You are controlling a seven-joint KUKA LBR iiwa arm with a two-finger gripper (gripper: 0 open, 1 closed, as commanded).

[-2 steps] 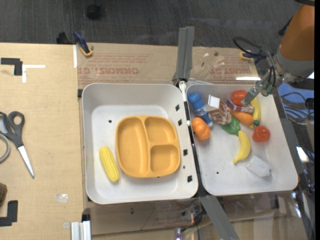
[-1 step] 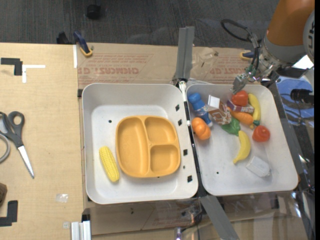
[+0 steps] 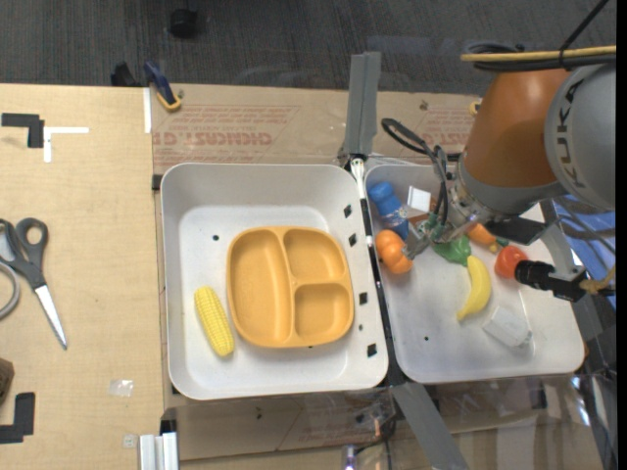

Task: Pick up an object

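Note:
In the right bin (image 3: 431, 336) lie an orange fruit (image 3: 393, 252), a blue object (image 3: 384, 200), a green object (image 3: 454, 251), a yellow banana (image 3: 476, 288), a red tomato-like piece (image 3: 509, 259) and a clear wrapped item (image 3: 507, 328). My gripper (image 3: 431, 235) hangs low over the bin's back half, between the orange fruit and the green object, close to both. The grey arm with its orange band (image 3: 514, 130) covers the bin's back right corner. The wrist hides part of the green object and a small orange piece (image 3: 482, 232) beside it.
The left bin (image 3: 176, 262) holds a yellow-orange divided plate (image 3: 290, 287) and a corn cob (image 3: 214, 320) at its front left. Scissors (image 3: 34, 272) lie on the bench at far left. A grey bar (image 3: 362, 106) stands behind the wall between the two bins.

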